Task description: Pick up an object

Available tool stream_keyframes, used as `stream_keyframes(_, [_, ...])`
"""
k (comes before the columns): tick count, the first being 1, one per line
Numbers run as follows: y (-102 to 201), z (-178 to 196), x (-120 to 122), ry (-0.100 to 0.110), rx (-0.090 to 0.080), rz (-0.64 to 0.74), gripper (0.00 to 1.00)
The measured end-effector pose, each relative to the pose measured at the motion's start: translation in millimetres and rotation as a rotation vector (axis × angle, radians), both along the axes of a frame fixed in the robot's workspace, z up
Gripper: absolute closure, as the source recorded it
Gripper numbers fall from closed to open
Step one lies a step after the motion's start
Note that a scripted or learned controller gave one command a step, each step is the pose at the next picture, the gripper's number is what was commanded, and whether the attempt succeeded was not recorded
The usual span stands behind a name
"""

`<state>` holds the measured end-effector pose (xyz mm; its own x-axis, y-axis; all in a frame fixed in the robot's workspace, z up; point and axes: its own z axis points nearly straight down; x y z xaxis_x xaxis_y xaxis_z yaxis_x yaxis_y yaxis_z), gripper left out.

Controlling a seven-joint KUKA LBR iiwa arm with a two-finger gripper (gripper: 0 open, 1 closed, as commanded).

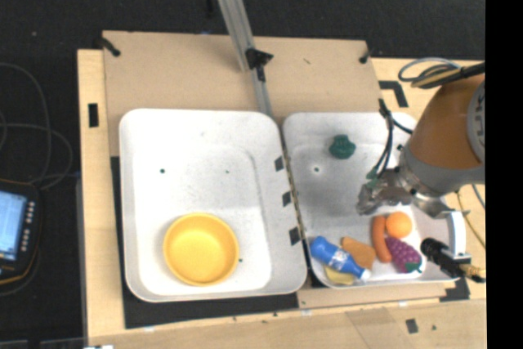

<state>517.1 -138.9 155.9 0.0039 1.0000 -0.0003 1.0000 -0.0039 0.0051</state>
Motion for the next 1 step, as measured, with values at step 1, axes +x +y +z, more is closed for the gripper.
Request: stream_keyframes(1, [1.1,52.0,-7.5,-0.002,-0.002,0.006,1.00])
